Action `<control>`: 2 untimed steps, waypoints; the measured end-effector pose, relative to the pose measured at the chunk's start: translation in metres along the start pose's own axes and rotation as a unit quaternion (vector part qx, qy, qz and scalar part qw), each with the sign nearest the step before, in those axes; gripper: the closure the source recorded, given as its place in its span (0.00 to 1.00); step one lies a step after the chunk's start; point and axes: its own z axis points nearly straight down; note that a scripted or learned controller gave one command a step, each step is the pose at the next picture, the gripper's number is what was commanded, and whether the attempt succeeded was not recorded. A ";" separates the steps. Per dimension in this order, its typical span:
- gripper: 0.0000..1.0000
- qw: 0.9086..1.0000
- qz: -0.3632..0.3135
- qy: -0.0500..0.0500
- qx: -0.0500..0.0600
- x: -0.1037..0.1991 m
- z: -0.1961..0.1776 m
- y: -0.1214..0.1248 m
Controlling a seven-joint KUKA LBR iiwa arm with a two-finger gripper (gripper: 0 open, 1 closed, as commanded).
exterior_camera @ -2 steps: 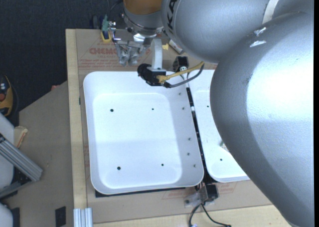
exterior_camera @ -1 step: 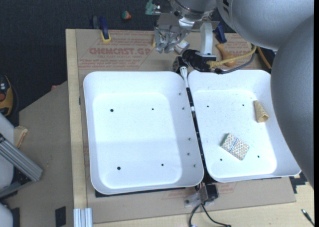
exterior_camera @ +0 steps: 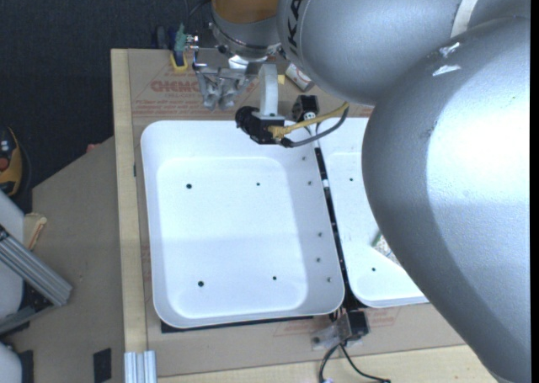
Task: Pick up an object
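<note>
The grey arm (exterior_camera: 421,78) sweeps in huge over the right bin (exterior_camera: 370,280), hiding most of it. Its gripper (exterior_camera: 219,91) hangs just beyond the far rim of the left bin (exterior_camera: 168,204), above the brown bench (exterior_camera: 135,120); nothing sits between its fingers, though I cannot tell their spread. A small object (exterior_camera: 383,247) peeks out in the right bin, beside the arm.

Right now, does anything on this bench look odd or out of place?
Nothing looks spilled or broken. The one odd thing: the tool sits above the bare bench beyond the left bin's far rim, not over either bin. The big grey arm covers most of the right bin, so its contents can't be judged.
</note>
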 end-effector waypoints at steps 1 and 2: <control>1.00 1.000 0.006 -0.001 -0.003 -0.063 -0.038 -0.006; 1.00 1.000 0.000 0.000 0.000 0.006 0.010 0.000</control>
